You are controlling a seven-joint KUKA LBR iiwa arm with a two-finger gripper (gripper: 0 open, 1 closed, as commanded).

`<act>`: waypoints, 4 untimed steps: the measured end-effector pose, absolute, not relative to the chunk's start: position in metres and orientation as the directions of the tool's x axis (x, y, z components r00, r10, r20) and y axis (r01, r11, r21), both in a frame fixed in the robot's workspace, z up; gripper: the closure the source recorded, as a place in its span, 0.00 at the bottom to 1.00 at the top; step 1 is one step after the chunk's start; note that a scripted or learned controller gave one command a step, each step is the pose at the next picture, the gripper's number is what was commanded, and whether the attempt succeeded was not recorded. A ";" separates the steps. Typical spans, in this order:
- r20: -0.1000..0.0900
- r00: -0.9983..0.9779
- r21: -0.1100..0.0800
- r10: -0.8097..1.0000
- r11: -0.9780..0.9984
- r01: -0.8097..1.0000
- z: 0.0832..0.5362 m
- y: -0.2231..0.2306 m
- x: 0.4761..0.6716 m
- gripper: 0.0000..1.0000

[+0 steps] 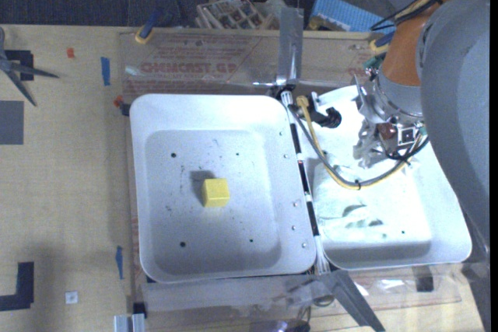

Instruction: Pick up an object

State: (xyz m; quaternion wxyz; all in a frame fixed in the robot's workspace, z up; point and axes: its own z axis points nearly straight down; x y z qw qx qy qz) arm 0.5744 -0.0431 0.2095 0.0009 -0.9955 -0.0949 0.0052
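Camera view looks down on two white bins side by side. A small yellow block (216,192) lies alone on the floor of the left bin (156,120), near its middle. The gripper (372,152) hangs over the right bin (436,245), well apart from the block, with a yellow cable (331,167) looping beside it. Its grip is perhaps empty, though glare makes this impossible to judge.
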 end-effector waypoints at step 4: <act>-0.006 0.979 0.001 0.202 -0.979 0.202 0.224 -0.040 0.566 1.00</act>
